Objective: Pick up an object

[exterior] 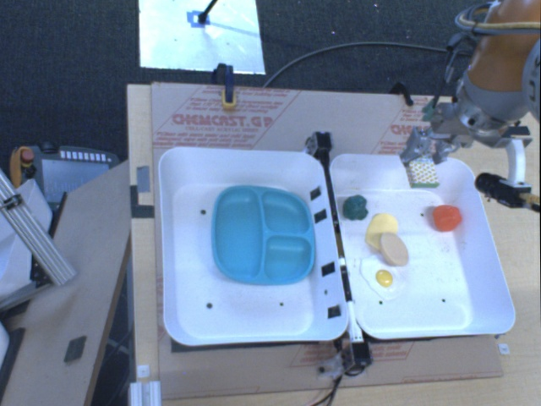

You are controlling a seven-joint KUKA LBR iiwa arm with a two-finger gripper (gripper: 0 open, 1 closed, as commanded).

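While the grey arm with its orange band (505, 36) reaches in over the far right corner of the right white bin (439, 315), its two-finger gripper (427, 152) hangs just above a small pale waffle-patterned square piece (422, 172). That piece sits at the gripper's tips, its long axis running roughly away from the camera, tilted slightly; whether the tips clamp it or merely stand above it cannot be told.

Within the right white bin, nearer its middle, lie a dark green lumpy toy (355, 207), a yellow rounded toy (381, 225) touching a tan oval slice (394, 249) whose long axis slants toward the bin's near right corner, and a toy fried egg (382, 278) just in front of them. An orange-red round toy (446, 217) rests toward the bin's right wall.

Left of that bin, touching it along a black clipped seam, the left white bin (190, 311) holds a blue three-compartment plate (262, 233). Both bins stand on a cardboard sheet (279, 117) over a wooden bench, with dark carpet beyond.
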